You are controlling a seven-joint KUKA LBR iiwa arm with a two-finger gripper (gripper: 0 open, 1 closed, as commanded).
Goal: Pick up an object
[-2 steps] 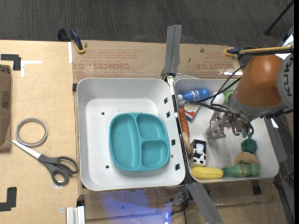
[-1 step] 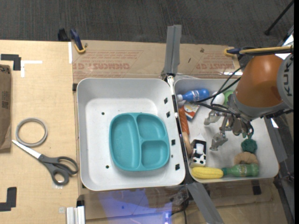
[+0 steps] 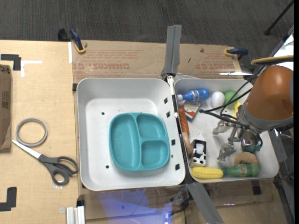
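While the pincer (image 3: 227,146) hovers, corn (image 3: 207,172) lies below-left.

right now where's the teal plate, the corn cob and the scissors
teal plate (image 3: 122,141): camera view, floor of its large left compartment
corn cob (image 3: 207,172): camera view, middle of the yellow cob
scissors (image 3: 60,168): camera view, grey handle loops

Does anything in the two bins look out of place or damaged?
Nothing looks damaged or spilled. The teal divided plate lies flat in the left bin. The toys in the right bin, such as the corn cob, lie jumbled. The gripper is above them.
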